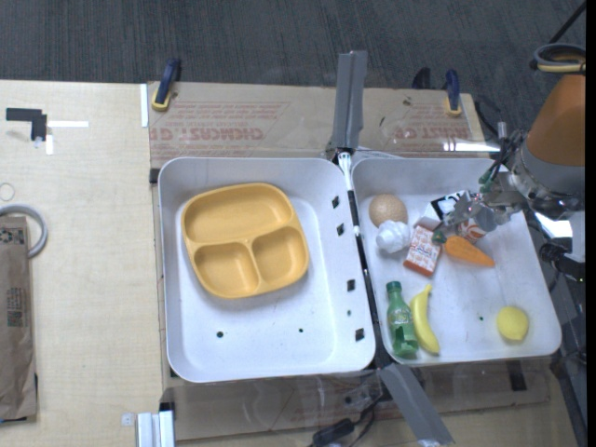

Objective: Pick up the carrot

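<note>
The gripper (pixel 463 218) hangs low in the right bin (pixel 545 335), just above the carrot (pixel 468 252) (its grip can't be told); the carrot lies flat beside a small orange carton (pixel 423 250).

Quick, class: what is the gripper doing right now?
Gripper: low over the tapered orange carrot in the shallow white right bin; a grasp cannot be told.

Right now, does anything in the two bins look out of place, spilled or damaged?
Nothing stands out. The carrot, banana, green bottle and lemon lie loose but intact in the right bin; the yellow plate sits flat.
</note>
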Robot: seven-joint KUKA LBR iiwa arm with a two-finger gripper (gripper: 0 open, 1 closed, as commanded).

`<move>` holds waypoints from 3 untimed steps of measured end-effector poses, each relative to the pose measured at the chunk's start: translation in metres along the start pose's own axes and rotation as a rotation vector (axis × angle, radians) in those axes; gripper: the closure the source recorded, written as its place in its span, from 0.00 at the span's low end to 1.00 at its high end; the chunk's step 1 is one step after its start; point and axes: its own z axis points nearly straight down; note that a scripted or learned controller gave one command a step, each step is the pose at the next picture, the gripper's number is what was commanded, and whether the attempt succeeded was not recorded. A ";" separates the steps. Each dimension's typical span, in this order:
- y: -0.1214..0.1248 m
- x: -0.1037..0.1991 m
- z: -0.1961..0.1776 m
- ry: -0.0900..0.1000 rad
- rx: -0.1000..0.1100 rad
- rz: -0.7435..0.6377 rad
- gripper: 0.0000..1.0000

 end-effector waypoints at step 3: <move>-0.112 0.035 0.045 0.006 0.003 -0.277 0.00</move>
